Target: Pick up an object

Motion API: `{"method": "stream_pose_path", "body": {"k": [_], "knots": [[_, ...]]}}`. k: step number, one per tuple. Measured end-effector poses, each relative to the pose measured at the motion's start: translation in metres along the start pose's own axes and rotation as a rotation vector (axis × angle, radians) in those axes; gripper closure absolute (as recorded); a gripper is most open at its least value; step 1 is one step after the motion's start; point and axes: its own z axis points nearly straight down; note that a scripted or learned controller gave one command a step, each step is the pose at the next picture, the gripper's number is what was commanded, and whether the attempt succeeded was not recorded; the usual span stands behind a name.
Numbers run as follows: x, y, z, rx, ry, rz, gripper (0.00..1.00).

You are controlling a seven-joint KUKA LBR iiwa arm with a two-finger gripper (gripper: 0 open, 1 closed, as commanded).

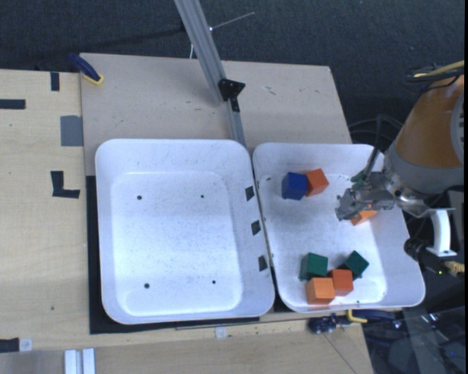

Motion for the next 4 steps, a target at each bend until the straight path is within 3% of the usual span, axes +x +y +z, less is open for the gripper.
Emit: {"method": "stream_pose_path", "body": {"k": [1,4], "knots": [[0.0,0.001,-0.053,-0.001,0.0,0.0,1.0],[0.167,-0.007,-0.045,0.005,0.003,-0.007,1.0]]}}
